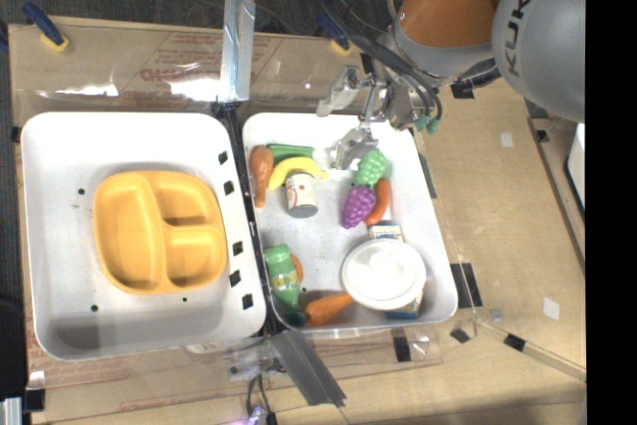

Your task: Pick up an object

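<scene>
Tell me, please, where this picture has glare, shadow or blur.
Camera view: glare on the clear sheet behind the left bin and on the foil strip; soft shadow under the yellow tray; the pincer over the right bin looks slightly blurred, the toys stay fairly sharp.

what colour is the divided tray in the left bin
Yellow-orange. The divided tray shows clearly in the camera view, sitting in the left bin.

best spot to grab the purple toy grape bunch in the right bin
Grip the purple toy grape bunch across its narrow width at mid-body, coming straight down. It lies flat and elongated; an orange toy carrot crowds its right side and a green grape bunch its top, so fingers likely fit tightly.
</scene>
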Motion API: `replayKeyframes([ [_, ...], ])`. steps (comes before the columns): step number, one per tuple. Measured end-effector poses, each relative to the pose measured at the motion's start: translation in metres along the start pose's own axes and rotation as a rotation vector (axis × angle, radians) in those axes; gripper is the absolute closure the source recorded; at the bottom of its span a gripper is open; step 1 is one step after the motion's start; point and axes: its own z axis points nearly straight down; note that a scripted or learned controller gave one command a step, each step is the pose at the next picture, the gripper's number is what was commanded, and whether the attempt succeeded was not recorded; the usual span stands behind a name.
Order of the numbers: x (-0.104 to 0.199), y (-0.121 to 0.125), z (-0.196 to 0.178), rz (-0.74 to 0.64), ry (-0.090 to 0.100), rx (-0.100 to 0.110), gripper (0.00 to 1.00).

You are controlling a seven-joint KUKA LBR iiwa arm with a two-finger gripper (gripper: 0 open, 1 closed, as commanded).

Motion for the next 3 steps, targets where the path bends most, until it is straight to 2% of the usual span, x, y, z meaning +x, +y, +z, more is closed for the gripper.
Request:
replayKeyframes([
  [1, -0.009, -0.047, 0.09, -0.177, 0.005, -0.003, 0.0],
  [2, -0.034, -0.007, 0.156, -0.341, -0.021, 0.007, 0.0],
  [3, -0.017, 0.013, 0.163, 0.049, -0.036, -0.003, 0.0],
])
